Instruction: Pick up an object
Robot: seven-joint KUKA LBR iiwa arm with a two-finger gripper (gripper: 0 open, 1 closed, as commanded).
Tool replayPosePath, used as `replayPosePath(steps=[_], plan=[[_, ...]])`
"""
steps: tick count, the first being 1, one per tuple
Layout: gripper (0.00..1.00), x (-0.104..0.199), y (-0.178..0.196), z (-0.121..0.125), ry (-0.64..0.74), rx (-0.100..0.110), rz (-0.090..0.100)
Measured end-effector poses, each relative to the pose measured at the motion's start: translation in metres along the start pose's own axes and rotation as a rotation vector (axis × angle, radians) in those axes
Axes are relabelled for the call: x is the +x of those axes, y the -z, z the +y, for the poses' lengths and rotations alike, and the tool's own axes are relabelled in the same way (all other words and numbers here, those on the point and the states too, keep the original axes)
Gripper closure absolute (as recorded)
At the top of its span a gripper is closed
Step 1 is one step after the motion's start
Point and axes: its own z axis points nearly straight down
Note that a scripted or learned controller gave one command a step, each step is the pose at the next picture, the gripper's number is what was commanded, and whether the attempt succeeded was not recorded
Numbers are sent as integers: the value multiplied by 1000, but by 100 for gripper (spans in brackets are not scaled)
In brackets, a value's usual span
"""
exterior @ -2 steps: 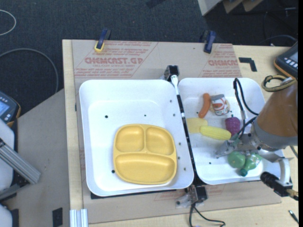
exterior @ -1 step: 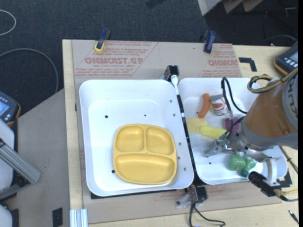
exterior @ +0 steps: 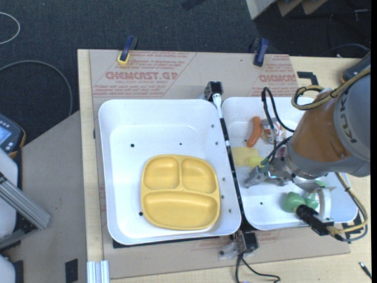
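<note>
My gripper (exterior: pixel 255 175) hangs low over the left part of the right bin (exterior: pixel 265 217), pointing left toward the divider. Just above it and slightly left lies a pale yellow object (exterior: pixel 245 156), close to the gripper's tip; whether they touch I cannot tell. An orange carrot-shaped piece (exterior: pixel 254 131) lies farther back in the same bin, with a small mixed-colour item (exterior: pixel 271 134) beside it. A green object (exterior: pixel 291 201) rests near the bin's front, under the arm's wrist.
The left bin (exterior: pixel 118 128) holds a yellow divided plate (exterior: pixel 179 191). A black ridge (exterior: pixel 227 152) separates the two bins. Cables loop around the arm's orange band (exterior: pixel 315 128) and trail over the right bin's front right corner.
</note>
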Motion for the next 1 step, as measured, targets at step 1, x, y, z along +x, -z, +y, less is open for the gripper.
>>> replayPosePath(steps=[1], plan=[[0, 0, 0, 34, -1, -2, -1]])
